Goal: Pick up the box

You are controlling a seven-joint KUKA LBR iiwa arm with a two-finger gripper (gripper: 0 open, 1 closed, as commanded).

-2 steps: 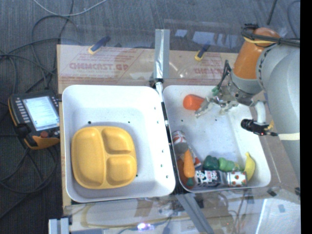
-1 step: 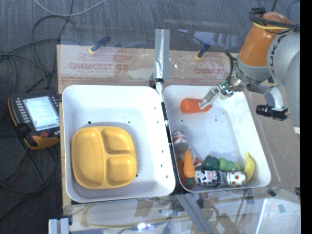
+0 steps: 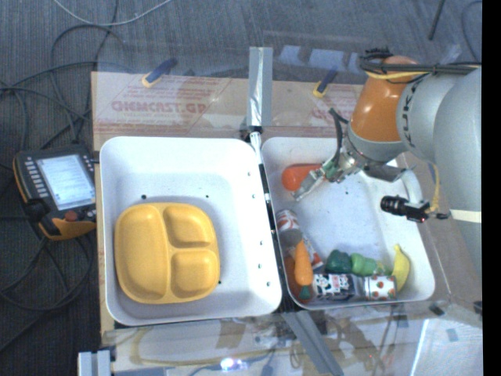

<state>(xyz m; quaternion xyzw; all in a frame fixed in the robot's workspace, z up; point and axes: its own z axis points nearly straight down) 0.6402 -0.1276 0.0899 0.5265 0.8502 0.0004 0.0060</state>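
Overhead, the grey arm (image 3: 438, 116) comes in from the right, orange band above the wrist, its claw (image 3: 313, 182) low over the far left part of the right bin (image 3: 352, 218). The fingers are thin and blurred against the white floor, so whether they are apart or together I cannot tell. Nothing visible between them. The claw tip sits just beside, possibly touching, an orange-red rounded item (image 3: 296, 175) at the bin's far left corner.

Box (image 3: 335, 285): black-and-white patterned carton, lying flat at the near edge of the right bin, well apart from the claw. A white box with red spots (image 3: 379, 287) lies just to its right. Around them: carrot (image 3: 301, 265) on the left, green items (image 3: 350, 262) just behind, banana (image 3: 401, 266) at the near right corner. A small can (image 3: 287, 221) lies against the bin's left wall, between the carrot and the orange-red item.

Left bin (image 3: 156, 159): holds a yellow divided tray (image 3: 167, 251), three compartments, upright, in the near left part.

On the worktop's left side, off the bins, a handheld pendant (image 3: 55, 186) with lit screen rests on the floor.
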